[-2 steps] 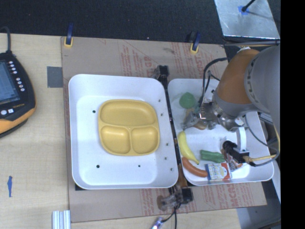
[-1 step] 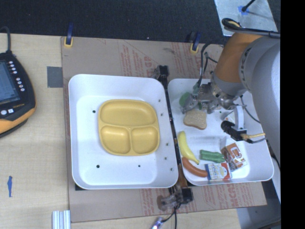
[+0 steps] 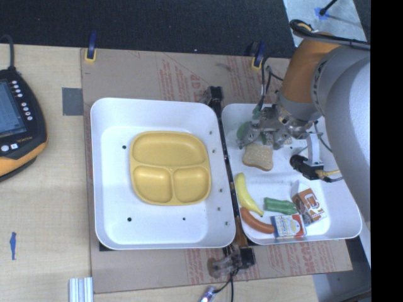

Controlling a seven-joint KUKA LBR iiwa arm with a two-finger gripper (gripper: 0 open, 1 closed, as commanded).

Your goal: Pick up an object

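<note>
My gripper (image 3: pixel 266 137) hangs low over the back of the right bin (image 3: pixel 343 228), just above a tan slice of bread (image 3: pixel 258 158). A green item (image 3: pixel 244 131) lies partly under the gripper's left side. Nearer the front of the same bin lie a yellow banana (image 3: pixel 246 195), a green pepper-like piece (image 3: pixel 279 204), a red-orange hot dog (image 3: pixel 256 221), a blue and white carton (image 3: pixel 287 226) and an orange packet (image 3: pixel 310 205). The left bin (image 3: pixel 110 168) holds a yellow divided plate (image 3: pixel 170 167).
A black and orange teach pendant (image 3: pixel 16 123) lies on the bench at far left. Clamps (image 3: pixel 90 48) hold the cardboard mat at the back. A black cable connector (image 3: pixel 306 166) hangs from the arm over the right bin.
</note>
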